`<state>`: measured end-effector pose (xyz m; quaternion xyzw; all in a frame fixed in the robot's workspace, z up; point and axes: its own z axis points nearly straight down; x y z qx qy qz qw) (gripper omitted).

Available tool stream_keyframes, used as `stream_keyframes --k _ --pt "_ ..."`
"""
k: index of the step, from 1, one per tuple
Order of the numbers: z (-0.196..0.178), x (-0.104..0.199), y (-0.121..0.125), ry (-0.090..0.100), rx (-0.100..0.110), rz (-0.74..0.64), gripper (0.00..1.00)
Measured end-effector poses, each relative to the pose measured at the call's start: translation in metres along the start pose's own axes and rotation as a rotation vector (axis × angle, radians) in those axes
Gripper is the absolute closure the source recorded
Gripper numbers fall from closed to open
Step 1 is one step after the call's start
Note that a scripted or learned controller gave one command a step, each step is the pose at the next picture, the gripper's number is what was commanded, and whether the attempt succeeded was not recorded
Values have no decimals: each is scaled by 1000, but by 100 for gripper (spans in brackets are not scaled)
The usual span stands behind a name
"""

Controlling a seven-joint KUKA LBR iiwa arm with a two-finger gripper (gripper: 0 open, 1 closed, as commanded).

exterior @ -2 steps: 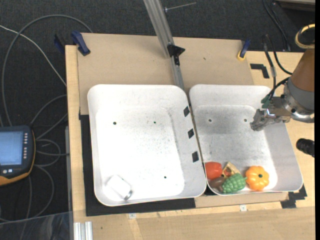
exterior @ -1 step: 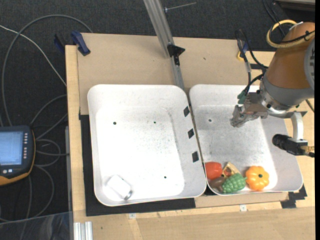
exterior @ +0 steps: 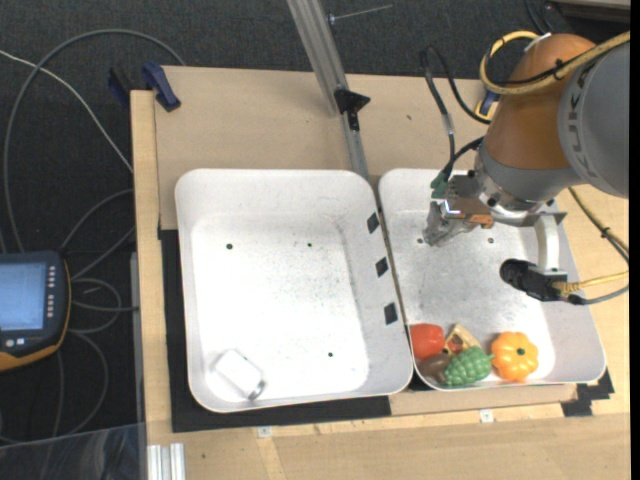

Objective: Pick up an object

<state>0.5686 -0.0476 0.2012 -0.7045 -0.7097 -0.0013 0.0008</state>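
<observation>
In the left bin (exterior: pixel 200 208) a small clear-white object (exterior: pixel 238 374) lies in the near corner. In the right bin (exterior: pixel 590 353), a red piece (exterior: pixel 427 340), a green piece (exterior: pixel 467 367) and an orange pumpkin-like toy (exterior: pixel 514 356) crowd the near edge, probably slid there. The gripper (exterior: pixel 437 230) hangs above the far part, well apart from them; whether it is open cannot be told, and nothing is visibly held.

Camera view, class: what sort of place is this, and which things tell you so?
Probably a robotics lab test bench. A grey and orange robot arm reaches over two white bins on a wooden bench, toy food sits in one bin, and cables trail across the dark floor.
</observation>
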Motion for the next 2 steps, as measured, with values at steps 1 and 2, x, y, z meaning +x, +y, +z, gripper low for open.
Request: stream_keyframes --k 1,2 --pt "-19 46 17 -1 -3 0 100" --pt "-16 104 29 0 -1 0 100"
